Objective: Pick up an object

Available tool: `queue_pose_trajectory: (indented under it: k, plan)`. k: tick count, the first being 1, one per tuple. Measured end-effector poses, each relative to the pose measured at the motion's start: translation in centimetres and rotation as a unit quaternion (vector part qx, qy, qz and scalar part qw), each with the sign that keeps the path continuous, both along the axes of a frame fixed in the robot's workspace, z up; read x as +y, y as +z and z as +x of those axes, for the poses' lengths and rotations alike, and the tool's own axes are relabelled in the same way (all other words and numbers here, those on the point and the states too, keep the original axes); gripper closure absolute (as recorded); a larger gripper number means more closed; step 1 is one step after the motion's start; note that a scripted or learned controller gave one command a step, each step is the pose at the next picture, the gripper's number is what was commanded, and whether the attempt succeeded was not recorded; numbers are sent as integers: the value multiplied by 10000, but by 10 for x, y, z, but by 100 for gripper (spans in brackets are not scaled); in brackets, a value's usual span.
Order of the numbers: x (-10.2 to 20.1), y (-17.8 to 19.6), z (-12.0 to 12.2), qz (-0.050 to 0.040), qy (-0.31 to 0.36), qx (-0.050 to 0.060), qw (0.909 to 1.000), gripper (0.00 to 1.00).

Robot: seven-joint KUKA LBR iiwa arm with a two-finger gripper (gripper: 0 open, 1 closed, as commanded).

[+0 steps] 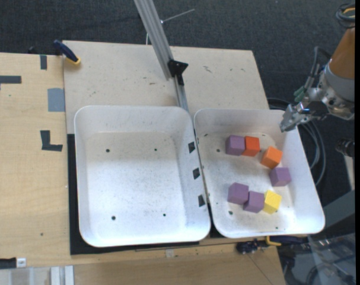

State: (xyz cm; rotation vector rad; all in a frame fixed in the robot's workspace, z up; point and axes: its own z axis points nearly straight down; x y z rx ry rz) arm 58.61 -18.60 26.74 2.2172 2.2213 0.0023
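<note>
**Approach step: gripper at the bin's upper right corner, nothing picked yet**

The task's things are seven small foam-like cubes lying in the right-hand shallow white plastic bin [298, 218], in the lower right of the frame. A purple cube [235, 145] touches a red-orange cube [252, 145] near the bin's upper middle. Just right of them sits a tilted orange cube [272, 157], with another purple cube [280, 176] just below it. Lower down, two purple cubes [238, 192] [254, 202] and a yellow cube [273, 202] form a tight cluster.

The two-finger gripper [288, 122] hangs over the bin's upper right corner, near the rim, apart from every cube. It is small and dark here, so I cannot tell how the pincer stands. No cube is between it.

By my judgement this is the approach. The next move calls for travel down and left into the bin, then a descent onto one cube. The orange cube is nearest and stands clear of its neighbours on most sides, so it looks the easier target. The touching pair and the lower cluster leave little room for fingers.

The bin's right wall runs close beside the orange and purple cubes, so a descent there risks catching the rim. The left-hand white bin [85, 159] holds open floor.
</note>
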Motion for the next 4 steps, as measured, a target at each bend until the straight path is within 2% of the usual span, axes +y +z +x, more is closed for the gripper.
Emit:
queue_pose_trajectory:
  k: [1, 2, 3, 4]
  plan:
    - [58, -14, 11, 8, 23, 22, 10000, 100]
    - [104, -27, 27, 8, 19, 26, 10000, 100]
    - [152, -27, 31, 10, 21, 19, 10000, 100]
    - [206, -20, 48, 15, 28, 14, 10000, 100]
